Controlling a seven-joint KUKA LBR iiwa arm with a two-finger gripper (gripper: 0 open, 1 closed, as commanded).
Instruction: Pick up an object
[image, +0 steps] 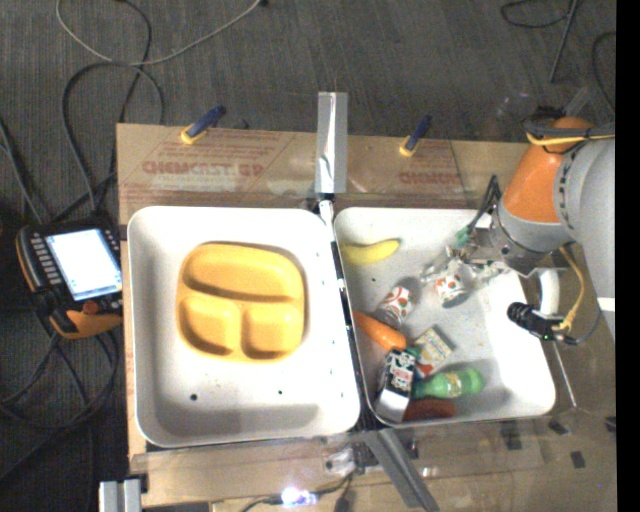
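Gripper (462, 262) low in right bin (520, 400), upper area, at a small red-and-white cup (451, 288). Cannot tell whether fingers are open or gripping it. Banana (370, 250) lies left; yellow tray (243, 300) in left bin (150, 400).

Yellow-orange three-compartment plastic tray (242, 300) in white left bin (150, 400). White right bin (530, 395): yellow banana (370, 250), orange carrot (378, 332), green plastic bottle (450, 383), white cup with red spots (398, 302), dark red item (432, 409). Arm's orange band (530, 190), grey above.
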